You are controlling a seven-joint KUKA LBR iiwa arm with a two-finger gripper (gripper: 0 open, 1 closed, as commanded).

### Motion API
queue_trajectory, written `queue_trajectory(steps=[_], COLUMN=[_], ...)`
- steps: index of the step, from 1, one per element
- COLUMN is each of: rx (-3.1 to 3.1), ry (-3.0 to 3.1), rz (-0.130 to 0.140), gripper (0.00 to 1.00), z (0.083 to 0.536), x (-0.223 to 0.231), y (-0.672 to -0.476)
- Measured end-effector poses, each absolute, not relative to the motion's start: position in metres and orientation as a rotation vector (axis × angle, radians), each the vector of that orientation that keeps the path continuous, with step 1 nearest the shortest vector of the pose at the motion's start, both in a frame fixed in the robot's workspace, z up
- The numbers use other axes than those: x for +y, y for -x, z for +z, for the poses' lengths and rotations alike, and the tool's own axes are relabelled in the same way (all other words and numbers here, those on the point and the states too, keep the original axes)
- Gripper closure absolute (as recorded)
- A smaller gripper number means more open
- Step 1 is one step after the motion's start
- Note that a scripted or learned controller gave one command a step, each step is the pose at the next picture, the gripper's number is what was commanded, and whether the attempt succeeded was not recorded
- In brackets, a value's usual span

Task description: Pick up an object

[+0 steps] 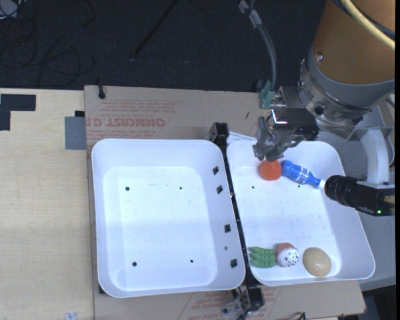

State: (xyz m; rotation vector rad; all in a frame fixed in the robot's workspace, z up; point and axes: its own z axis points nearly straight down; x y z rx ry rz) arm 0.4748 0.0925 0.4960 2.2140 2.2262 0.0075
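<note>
My gripper (269, 153) hangs over the far left part of the right bin (350, 272). Directly under its tips lies an orange-red ball (270, 171), touching or almost touching them; I cannot tell whether it is gripped. A blue bottle (301, 174) lies on its side just right of the ball.
Along the right bin's near edge sit a green toy (259, 257), a small white and red ball (287, 255) and a tan egg-shaped thing (316, 261). The left bin (100, 179) stands beside it, with a black divider (228, 205) between them. The arm's bulk hangs over the far right.
</note>
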Motion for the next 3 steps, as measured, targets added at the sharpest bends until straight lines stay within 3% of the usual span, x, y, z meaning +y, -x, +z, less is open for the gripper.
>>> queue_trajectory(steps=[1, 2, 3], rx=[2.230, 2.217, 2.219], ry=[-2.227, -2.225, -2.231], rz=[-0.025, -0.005, -0.014], gripper=[1.00, 1.00, 1.00], z=[0.287, 0.279, 0.231], x=[0.117, 0.074, 0.020], y=[-0.474, -0.537, -0.525])
